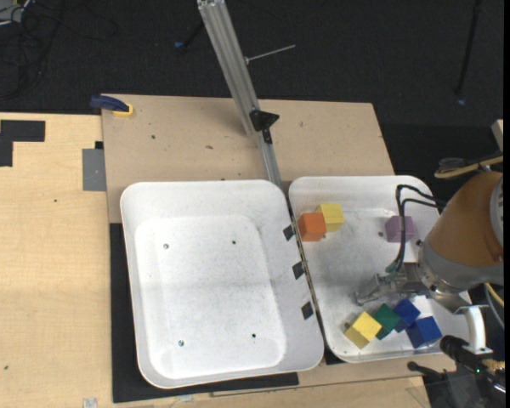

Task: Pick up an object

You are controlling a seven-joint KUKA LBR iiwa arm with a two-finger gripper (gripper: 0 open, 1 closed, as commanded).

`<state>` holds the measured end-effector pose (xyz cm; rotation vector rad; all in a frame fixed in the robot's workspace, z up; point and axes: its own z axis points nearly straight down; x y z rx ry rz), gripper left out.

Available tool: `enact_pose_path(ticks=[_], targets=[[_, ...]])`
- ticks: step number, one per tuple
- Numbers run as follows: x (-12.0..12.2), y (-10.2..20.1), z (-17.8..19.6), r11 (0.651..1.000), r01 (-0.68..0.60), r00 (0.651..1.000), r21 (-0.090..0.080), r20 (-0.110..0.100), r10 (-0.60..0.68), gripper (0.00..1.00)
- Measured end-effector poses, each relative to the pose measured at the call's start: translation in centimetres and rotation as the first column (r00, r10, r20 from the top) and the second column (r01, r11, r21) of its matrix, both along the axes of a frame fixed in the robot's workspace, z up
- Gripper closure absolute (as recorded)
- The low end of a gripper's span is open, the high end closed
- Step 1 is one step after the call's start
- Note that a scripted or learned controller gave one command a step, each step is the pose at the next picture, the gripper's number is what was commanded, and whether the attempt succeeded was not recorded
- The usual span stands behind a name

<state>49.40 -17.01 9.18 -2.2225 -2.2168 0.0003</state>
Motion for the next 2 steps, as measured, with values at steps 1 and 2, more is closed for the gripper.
enact_pose_path(ticks=[1, 2], targets=[[-0.1, -0.1, 1.0, 1.000, 0.008, 1.000, 0.002, -0.002, -0.008, 1.00], [0.5, -1.0, 6.5, 1.000, -0.002, 1.000, -0.002, 0.004, 0.002, 1.00]])
